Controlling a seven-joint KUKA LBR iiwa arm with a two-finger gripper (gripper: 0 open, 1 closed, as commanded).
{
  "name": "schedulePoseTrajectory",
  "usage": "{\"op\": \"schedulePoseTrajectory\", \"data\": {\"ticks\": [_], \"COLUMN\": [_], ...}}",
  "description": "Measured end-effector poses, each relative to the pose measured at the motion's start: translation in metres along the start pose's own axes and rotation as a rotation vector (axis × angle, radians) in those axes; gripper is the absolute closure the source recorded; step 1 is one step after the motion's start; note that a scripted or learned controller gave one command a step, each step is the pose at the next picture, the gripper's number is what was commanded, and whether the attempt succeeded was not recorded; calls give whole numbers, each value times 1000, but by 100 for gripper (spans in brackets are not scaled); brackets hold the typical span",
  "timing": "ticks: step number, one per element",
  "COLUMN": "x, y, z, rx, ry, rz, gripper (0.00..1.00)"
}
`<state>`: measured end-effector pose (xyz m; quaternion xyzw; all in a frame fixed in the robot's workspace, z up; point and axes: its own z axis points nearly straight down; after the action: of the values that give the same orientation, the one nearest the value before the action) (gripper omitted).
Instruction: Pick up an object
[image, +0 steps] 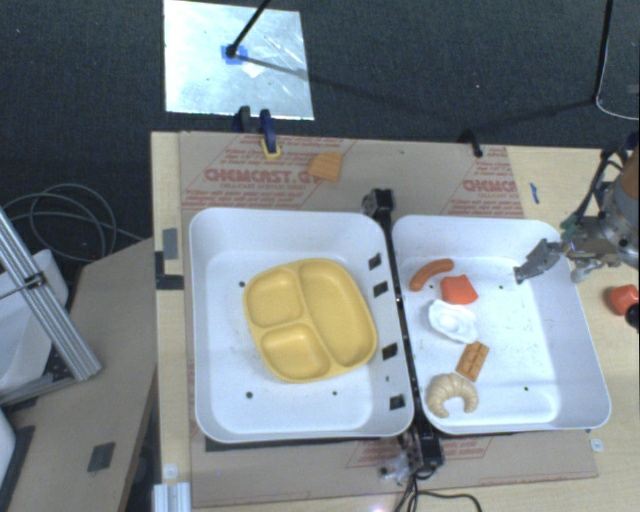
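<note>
The right bin (585, 350) holds several toy foods: a reddish sausage (431, 272), an orange-red wedge (459, 290), a white fried egg (453, 321), a brown waffle stick (472, 360) and a tan croissant (452, 393). My gripper (558, 265) hangs over the bin's upper right part, to the right of the sausage and the wedge and apart from them. It is open, one dark finger (534, 262) splayed out to the left, with nothing between the fingers.
A yellow three-part plate (308, 318) lies in the left bin (290, 222). A tan piece (325, 165) sits on the cardboard behind the bins. A red object (622, 296) lies on the bench right of the right bin. Cables (60, 225) lie far left.
</note>
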<state>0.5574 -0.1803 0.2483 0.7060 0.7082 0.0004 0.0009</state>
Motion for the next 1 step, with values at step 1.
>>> {"op": "schedulePoseTrajectory", "data": {"ticks": [1], "x": [48], "y": [-57], "z": [52], "rx": [7], "ry": [4], "rz": [1], "gripper": [0]}}
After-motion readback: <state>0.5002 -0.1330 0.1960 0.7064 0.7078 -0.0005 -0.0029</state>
